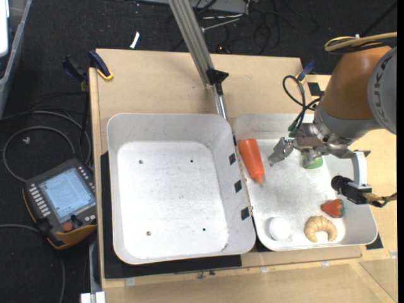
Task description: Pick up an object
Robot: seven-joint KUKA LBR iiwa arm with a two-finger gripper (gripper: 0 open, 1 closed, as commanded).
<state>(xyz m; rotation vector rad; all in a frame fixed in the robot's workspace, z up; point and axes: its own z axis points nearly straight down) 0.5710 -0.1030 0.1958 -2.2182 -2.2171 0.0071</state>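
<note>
The orange tapered plastic carrot (252,159) lies in the right white bin (360,238) by its left wall, just left of my gripper (279,151), whose fingers spread empty. It looks light, stiff, slick; I'd pinch across its thick middle.

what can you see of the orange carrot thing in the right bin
The carrot is a smooth orange cone, plastic by its look, lying flat in the right bin along its left wall. Its blunt end points away from the camera and its narrow tip toward it. The claw hangs just right of it, not touching.
</note>
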